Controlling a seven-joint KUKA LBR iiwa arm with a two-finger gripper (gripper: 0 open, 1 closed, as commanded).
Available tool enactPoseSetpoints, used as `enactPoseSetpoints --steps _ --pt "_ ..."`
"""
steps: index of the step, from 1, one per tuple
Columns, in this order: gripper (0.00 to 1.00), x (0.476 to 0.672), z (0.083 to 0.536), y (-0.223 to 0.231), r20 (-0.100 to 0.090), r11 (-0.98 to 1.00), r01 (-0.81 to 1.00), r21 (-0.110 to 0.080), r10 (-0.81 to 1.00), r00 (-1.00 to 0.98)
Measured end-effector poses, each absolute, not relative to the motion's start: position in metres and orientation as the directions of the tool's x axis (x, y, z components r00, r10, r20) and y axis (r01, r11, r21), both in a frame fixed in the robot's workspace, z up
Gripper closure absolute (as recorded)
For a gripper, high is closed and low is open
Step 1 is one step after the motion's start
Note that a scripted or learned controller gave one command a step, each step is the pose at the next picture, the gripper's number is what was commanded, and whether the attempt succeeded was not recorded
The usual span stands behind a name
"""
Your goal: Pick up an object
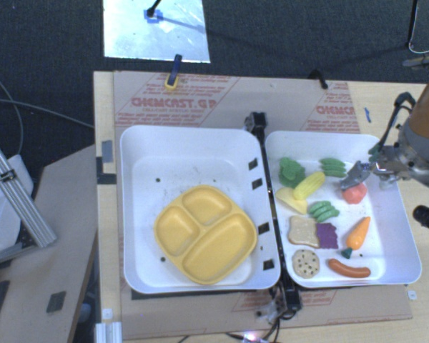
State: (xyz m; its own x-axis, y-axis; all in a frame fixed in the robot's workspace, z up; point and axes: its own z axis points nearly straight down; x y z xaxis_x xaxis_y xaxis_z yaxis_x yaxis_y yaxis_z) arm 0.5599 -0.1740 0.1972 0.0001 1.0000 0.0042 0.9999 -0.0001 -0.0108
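Note:
The right bin holds several toy foods. A red tomato-like piece lies near its upper right. My gripper reaches in from the right and sits directly over the top edge of that red piece, touching or nearly touching it. Around it are green beans, a corn cob, a green broccoli piece, a pea pod and a carrot.
The same bin also holds a yellow wedge, bread slice, purple piece, cookie and sausage. A yellow divided plate lies in the left bin. A raised divider separates the bins.

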Motion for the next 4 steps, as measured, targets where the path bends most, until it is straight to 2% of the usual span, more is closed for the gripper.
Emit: enactPoseSetpoints --steps 1,2,3,4 --pt "0.0 0.537 0.084 -0.115 0.004 0.006 1.0 -0.004 1.0 -0.006" --pt "1.0 0.541 0.102 -0.119 0.0 0.003 1.0 0.007 1.0 -0.003" --pt "1.0 0.508 0.087 -0.102 -0.003 -0.001 1.0 0.011 1.0 0.001" --pt "1.0 0.542 0.191 -0.046 0.001 0.012 1.0 0.014 1.0 -0.012"
